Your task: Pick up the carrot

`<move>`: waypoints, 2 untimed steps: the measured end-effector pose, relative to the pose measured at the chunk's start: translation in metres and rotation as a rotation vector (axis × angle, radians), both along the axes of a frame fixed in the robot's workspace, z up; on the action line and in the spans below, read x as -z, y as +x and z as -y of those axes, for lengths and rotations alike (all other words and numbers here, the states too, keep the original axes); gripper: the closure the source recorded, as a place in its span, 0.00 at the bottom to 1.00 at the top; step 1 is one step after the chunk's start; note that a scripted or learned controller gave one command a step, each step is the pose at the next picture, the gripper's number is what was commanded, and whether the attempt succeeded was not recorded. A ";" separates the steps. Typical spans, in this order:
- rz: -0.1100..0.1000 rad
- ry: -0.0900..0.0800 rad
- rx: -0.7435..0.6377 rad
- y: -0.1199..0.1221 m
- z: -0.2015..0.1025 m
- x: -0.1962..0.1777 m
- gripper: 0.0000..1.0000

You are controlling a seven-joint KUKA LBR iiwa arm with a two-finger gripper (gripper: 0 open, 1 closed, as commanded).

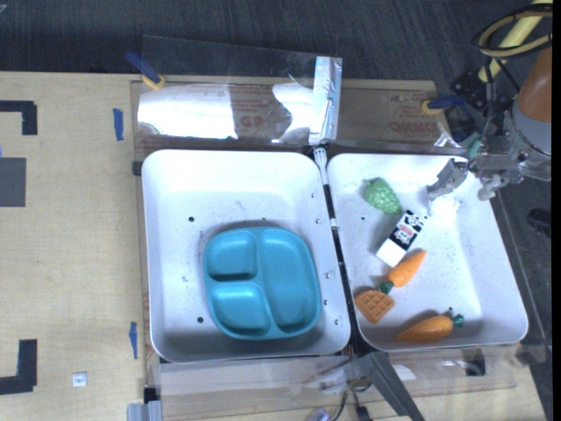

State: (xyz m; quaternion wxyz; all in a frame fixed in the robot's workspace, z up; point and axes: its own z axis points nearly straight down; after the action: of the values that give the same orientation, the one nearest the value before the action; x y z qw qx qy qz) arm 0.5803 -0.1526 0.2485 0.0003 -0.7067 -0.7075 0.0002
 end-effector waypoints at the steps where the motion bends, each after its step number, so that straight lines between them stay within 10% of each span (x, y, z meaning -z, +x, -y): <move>1: 0.018 -0.002 -0.102 -0.038 -0.003 0.127 0.00; 2: 0.006 0.000 -0.116 -0.068 -0.045 0.161 0.00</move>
State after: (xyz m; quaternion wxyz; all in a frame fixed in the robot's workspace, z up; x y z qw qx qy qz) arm 0.5121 -0.1076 0.0875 -0.0018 -0.6643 -0.7474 -0.0021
